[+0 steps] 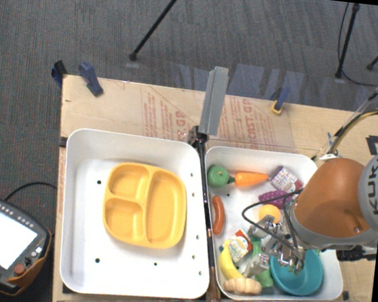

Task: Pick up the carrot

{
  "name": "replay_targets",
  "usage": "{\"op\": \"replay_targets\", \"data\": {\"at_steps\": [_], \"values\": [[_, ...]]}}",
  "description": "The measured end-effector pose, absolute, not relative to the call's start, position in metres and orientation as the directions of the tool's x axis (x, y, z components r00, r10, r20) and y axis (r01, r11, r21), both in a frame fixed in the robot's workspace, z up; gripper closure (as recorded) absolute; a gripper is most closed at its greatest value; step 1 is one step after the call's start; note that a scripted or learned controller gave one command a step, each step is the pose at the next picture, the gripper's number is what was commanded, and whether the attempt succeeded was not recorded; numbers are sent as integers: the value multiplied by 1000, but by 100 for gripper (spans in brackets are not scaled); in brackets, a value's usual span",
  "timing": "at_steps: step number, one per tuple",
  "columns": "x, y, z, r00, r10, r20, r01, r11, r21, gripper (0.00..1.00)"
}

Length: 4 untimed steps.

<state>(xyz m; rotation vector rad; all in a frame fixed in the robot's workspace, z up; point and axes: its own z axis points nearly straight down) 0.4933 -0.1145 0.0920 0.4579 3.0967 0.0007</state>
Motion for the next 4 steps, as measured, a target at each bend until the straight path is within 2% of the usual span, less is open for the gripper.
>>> {"op": "replay_targets", "data": {"at_steps": [1, 2, 3, 4], "values": [[559, -87, 87, -942, 336, 0, 336, 942, 1, 0], [634, -73, 194, -953, 302, -13, 302, 953, 4, 0], [625, -88, 107, -899, 439, 6, 439, 899, -1, 0], [633, -88, 90, -886, 463, 1, 463, 886, 1, 0]]}}
